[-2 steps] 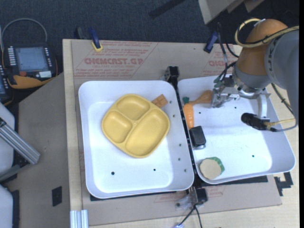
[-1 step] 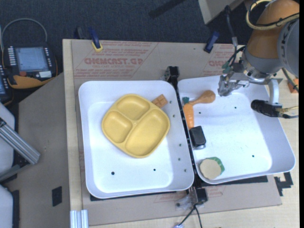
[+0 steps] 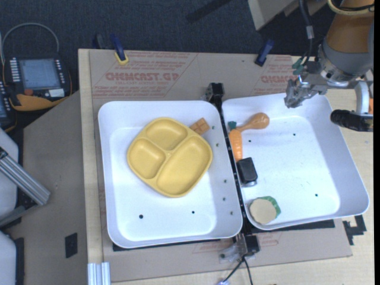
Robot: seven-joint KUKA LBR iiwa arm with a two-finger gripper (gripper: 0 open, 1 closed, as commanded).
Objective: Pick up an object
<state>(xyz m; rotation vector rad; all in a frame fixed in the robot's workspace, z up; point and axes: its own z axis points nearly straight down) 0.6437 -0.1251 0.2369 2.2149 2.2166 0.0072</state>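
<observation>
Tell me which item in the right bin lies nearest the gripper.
The wooden spoon, at the bin's top left; the carrot, black block and round disc lie farther down.

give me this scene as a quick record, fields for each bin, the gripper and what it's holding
left bin: yellow divided plate, small tan block at the plate's far edge
right bin: toy carrot, tan wooden spoon-like piece, black block, round tan and green piece, all along its left side
gripper: above the right bin's far edge
held: nothing seen
</observation>
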